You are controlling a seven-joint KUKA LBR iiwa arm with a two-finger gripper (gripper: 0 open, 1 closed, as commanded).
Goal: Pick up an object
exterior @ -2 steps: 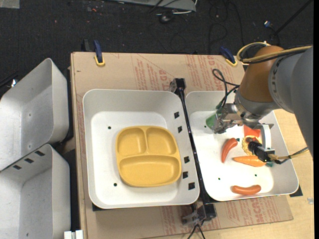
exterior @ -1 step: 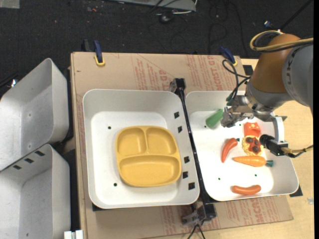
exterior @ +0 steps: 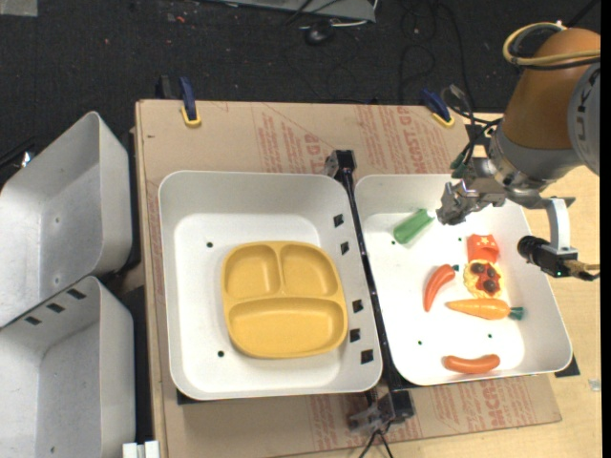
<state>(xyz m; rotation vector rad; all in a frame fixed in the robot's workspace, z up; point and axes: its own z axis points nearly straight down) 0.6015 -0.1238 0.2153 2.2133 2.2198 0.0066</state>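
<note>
From my feed the gripper [exterior: 456,206] is sitting over the far part of the right bin [exterior: 544,356], hanging off the orange-banded arm [exterior: 549,89] that comes in from the right. Honestly can't tell what its grasp is doing at this angle, it's just a dark lump, so I won't call it. It's right beside the right end of the green piece [exterior: 412,227], maybe touching, but I can't see the piece actually in its grip. That green piece lies tilted on the bin floor near the far left corner. The rest of the toy food is further right and nearer: a red pepper [exterior: 438,285] about mid-bin, a pizza slice [exterior: 484,267] just right of it with dark toppings, a carrot [exterior: 480,307] lying sideways just near of the slice, and a sausage [exterior: 471,362] close to the near wall. The left bin [exterior: 186,284] has a yellow divided tray [exterior: 284,299] lying flat in the middle. Both bins sit on a brown board [exterior: 286,132].
</note>
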